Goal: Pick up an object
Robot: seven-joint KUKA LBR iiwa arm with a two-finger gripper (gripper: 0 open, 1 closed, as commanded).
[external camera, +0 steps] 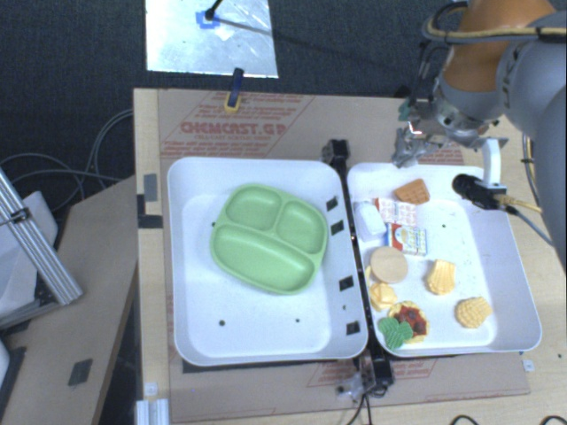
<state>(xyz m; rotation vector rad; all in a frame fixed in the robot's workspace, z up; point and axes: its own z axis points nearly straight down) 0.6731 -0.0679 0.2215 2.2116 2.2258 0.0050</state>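
Observation:
The right bin (pixel 505 264) holds toy food: an orange-brown wedge (pixel 412 191), a red and white carton (pixel 403 226), a white piece (pixel 368 220), a tan round disc (pixel 388 265), two yellow pieces (pixel 440 277) (pixel 474 312), a small yellow piece (pixel 382 296) and a red and green piece (pixel 404 324). My gripper (pixel 409 151) hangs at the back edge of this bin, just above and behind the orange-brown wedge. Nothing shows between its fingers.
The left bin (pixel 190 326) bears a green divided plate (pixel 268 237). A black divider with clips (pixel 347 228) runs between the bins. A black cylinder with a cable (pixel 477 191) juts over the right bin's back right. A metal sheet (pixel 211 25) lies beyond the bench.

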